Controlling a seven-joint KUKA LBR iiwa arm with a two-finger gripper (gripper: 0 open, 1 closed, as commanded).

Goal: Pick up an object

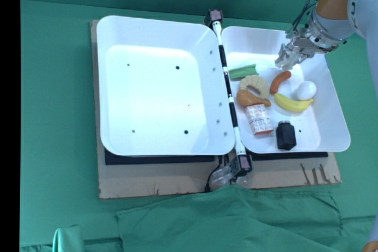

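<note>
Gripper (287,60) above sausage (280,81), right bin (331,127).
Sausage: red-orange, smooth, slightly curved; long axis diagonal, upper end toward gripper, lower end toward croissant (253,84). It lies beside the egg (306,90) and banana (293,104). Finger state cannot be determined.

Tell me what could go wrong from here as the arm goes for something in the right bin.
The items are crowded: the sausage, egg and banana lie tightly together, so the gripper may knock or grab a neighbour. The egg is round and could slip or roll away. The gripper also hovers near the right bin far wall, so a low descent there might catch it.
</note>
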